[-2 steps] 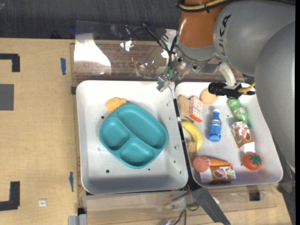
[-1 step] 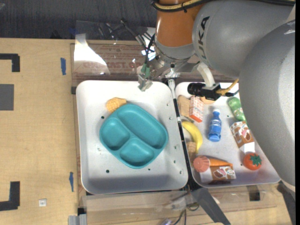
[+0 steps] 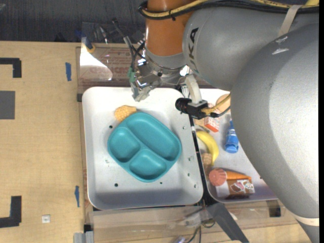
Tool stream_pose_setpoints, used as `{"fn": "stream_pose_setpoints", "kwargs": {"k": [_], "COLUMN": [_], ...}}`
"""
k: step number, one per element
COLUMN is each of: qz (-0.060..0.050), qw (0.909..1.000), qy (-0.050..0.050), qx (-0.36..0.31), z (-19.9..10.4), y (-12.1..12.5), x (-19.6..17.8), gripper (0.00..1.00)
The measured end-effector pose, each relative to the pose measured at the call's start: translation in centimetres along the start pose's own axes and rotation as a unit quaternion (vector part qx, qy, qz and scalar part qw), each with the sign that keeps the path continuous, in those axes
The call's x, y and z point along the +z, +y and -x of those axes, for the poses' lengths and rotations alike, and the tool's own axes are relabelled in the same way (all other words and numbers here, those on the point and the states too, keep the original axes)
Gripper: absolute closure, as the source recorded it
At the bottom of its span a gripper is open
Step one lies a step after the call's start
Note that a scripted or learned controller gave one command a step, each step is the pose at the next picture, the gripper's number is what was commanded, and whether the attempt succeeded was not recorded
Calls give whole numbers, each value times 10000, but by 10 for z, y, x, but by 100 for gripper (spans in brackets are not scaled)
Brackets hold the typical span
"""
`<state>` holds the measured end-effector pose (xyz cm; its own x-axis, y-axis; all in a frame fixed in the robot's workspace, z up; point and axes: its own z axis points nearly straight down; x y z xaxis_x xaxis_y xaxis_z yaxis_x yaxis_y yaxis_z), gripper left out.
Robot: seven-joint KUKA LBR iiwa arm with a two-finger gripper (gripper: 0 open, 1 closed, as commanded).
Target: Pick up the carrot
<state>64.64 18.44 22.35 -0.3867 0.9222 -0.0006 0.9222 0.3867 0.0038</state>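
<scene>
I cannot tell how my gripper [image 3: 139, 92] stands. The carrot [image 3: 237, 175] lies far right and below it, beside the banana [image 3: 208, 145]; I must cross over and descend centred.

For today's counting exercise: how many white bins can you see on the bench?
2. The left bin holds a teal divided plate; the right bin, touching it, holds a banana and other items. The arm covers part of it.

Pale plywood table [image 3: 40, 135] with black corner marks and blue tape tabs; dark grey floor beyond its far edge.
</scene>
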Motion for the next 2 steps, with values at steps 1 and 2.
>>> {"fn": "stream_pose_setpoints", "kwargs": {"k": [1,2], "qz": [7,-4], "qw": [9999,9931], "qy": [-11,-3], "qx": [-169,1175], "z": [30,0], "y": [10,22], "x": [-13,-9], "gripper": [100,100]}}
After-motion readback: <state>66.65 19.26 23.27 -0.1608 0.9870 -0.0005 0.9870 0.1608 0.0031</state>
